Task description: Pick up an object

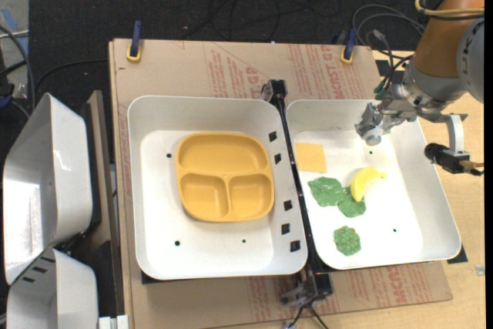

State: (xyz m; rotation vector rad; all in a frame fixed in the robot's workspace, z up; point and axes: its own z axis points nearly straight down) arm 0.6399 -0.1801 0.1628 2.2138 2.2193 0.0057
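Observation:
The right bin holds a pale yellow square slice near its left wall, a yellow banana, a green leafy piece beside the banana, and a small green round piece nearer the front. My gripper hangs over the back part of the right bin, above and to the right of the yellow slice and behind the banana. Nothing shows between its tips.
The left bin carries a yellow three-compartment tray. A black divider with clips runs between the bins. White containers stand off the bench at the left. Cables lie behind the bench.

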